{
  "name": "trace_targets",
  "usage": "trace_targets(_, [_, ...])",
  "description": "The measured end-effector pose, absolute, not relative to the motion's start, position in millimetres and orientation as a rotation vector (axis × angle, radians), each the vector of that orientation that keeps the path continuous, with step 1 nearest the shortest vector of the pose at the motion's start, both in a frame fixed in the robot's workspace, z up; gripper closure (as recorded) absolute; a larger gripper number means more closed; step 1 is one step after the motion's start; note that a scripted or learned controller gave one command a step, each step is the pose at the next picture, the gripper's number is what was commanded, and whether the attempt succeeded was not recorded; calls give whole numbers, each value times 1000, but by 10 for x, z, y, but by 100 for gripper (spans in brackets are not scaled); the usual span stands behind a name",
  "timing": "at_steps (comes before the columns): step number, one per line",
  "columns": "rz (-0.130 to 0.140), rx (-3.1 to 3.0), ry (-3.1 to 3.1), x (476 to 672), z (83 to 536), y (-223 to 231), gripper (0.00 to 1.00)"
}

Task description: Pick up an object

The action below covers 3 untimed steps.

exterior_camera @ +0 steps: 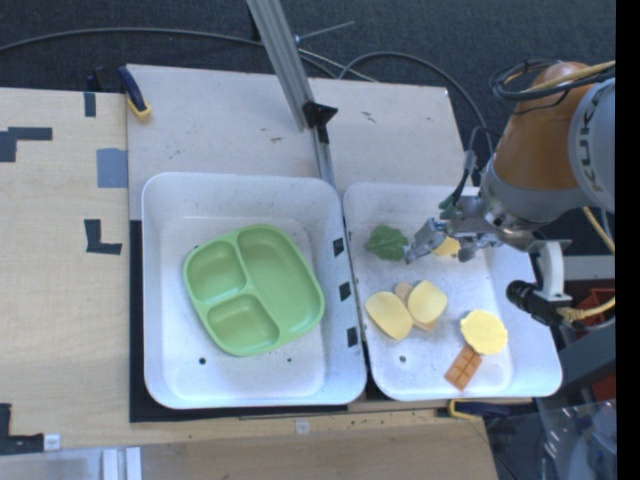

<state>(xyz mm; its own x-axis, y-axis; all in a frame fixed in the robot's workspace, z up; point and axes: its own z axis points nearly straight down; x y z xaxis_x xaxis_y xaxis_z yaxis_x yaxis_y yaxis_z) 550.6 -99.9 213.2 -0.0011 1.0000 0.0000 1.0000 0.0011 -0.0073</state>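
Observation:
The right bin (520, 373) holds several small items. A green leafy piece (385, 241) lies near its upper left. Two pale yellow pieces (389, 315) (428, 303) sit side by side in the middle. A yellow round piece (484, 332) and a brown waffle-like block (463, 367) lie toward the front right. My gripper (428, 240) hangs low over the bin's upper part, just right of the green leafy piece. A small yellow bit (447, 249) shows right against the gripper's underside.
The left bin (160, 268) holds a green divided plate (253, 288). A slanted metal pole (290, 58) crosses the bench toward the bins' shared wall. Cables trail behind the bins, and the arm's orange-banded wrist (545, 148) looms over the right bin's far right.

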Motion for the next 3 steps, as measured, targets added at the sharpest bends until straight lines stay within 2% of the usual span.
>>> trace_targets(1, [9, -2215, -2217, 5432, 1503, -967, 0])
trace_targets(2, [-5, -2228, -2229, 5388, 935, -972, 0])
trace_targets(3, [-10, -2225, -2233, 5402, 1065, -962, 100])
